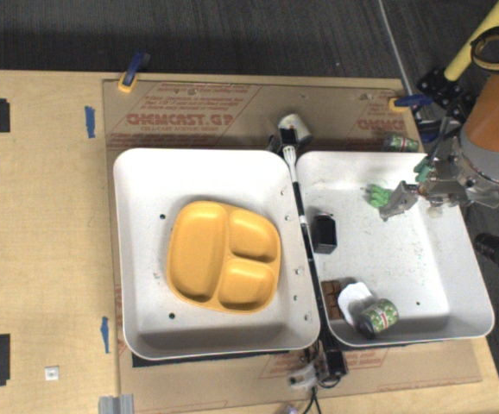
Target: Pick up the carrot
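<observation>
Because the grey two-finger gripper (pixel 396 203) is seen beside something small and green (pixel 377 196) — grip state unclear — a wrong object may be grasped.

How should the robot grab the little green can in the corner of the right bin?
Grab the green can around its round middle, coming straight down from above. It looks tipped over, with its white end pointing up-left. It sits close to the front wall of the right bin, so a sideways approach would probably bump the wall. Squeeze across the curved sides, not end to end.
</observation>
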`<action>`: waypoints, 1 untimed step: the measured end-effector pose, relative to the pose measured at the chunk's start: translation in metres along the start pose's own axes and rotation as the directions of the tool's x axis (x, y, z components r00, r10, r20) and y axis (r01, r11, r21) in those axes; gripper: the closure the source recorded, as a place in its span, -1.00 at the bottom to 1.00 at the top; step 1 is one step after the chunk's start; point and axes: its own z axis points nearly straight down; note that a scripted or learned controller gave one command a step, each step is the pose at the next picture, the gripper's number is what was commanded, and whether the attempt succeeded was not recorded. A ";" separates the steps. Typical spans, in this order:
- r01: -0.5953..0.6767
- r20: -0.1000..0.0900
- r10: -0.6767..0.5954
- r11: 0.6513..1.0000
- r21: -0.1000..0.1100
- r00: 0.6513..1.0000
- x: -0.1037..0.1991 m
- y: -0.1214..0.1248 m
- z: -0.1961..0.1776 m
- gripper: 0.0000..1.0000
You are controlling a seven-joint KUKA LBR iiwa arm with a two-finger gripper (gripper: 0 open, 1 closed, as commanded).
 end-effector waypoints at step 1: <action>-0.064 0.000 0.064 0.998 0.001 0.998 0.080 -0.020 0.045 -1.00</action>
